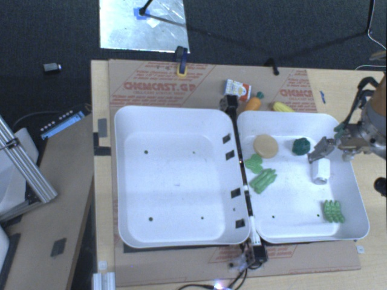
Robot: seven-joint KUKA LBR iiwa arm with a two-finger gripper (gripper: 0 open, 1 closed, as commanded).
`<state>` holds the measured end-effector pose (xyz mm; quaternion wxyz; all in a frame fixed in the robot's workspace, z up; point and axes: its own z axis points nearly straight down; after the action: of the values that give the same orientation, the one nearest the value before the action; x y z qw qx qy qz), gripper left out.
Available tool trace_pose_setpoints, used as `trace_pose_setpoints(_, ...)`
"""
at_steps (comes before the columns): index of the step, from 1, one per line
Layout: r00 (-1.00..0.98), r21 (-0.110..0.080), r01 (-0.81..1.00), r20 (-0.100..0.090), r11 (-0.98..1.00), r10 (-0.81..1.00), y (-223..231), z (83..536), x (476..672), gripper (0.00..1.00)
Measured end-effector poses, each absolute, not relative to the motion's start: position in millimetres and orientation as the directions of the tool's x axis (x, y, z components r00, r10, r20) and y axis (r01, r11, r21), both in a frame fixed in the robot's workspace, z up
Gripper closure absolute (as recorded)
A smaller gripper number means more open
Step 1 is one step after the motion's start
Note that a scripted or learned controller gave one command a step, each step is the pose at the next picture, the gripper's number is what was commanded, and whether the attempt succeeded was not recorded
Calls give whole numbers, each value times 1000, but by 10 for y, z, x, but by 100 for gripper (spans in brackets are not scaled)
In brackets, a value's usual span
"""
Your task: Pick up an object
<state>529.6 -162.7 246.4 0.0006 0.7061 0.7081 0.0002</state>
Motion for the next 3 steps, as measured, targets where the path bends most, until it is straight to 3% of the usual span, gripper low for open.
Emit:
trace_pose_setpoints(1, -2, 26, 1000, -11, 3, 1000, -1832, 1071, 5457, 0)
trace_pose_setpoints(2, -5, 24, 1000, -12, 6, 1000, -1826, 957, 6113, 0)
trace_pose_setpoints(3, -6, 39, 999, -17, 7, 1000, -1834, 1105, 6137, 100)
